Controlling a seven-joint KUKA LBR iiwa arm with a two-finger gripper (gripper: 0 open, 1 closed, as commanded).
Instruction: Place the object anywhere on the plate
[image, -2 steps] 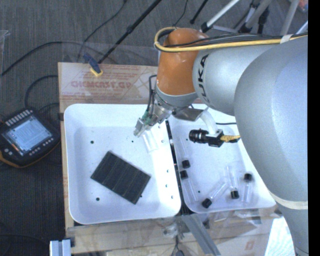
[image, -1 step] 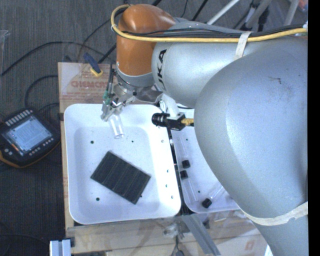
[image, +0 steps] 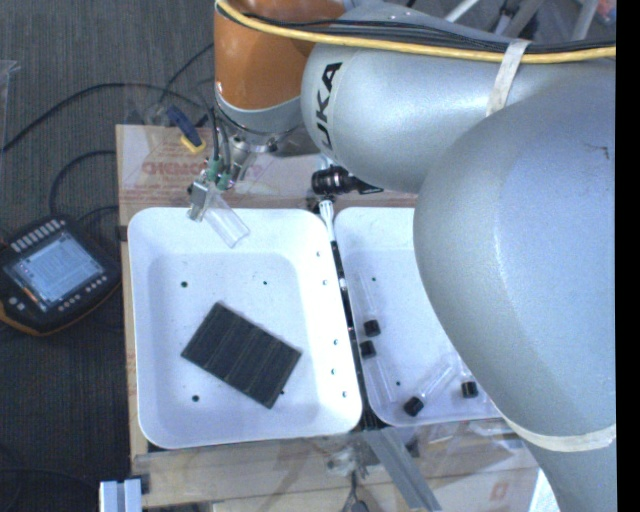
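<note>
Arm: you have one KUKA arm (image: 480, 200), grey with an orange band, reaching in from the right and covering much of the right bin.
Gripper: one gripper (image: 212, 200), sitting over the far left rim of the left bin; a clear tube (image: 228, 226) sticks out from its tip, apparently pinched at one end, the rest hanging free toward the bin floor.
Plate: one dark ribbed rectangular plate (image: 241, 355), lying flat and skewed on the floor of the left bin (image: 150, 300), well apart from the gripper.
Task object location: the tube is at the bin's far rim, off the plate and not touching it.
Right bin contents: in the right bin (image: 385, 250) you can count four small black caps (image: 372, 327) and at least two clear tubes; more may lie under the arm.
Pendant: one handheld pendant (image: 52, 272) on the floor to the left.
Risk, grip: you hold the tube by its end only, so it may swing or slip on the way over.
Risk, release: a round tube dropped onto a ribbed, skewed plate may roll off.
Risk, aim: the plate is small within the bin; a short carry leaves the tube on white floor.
</note>
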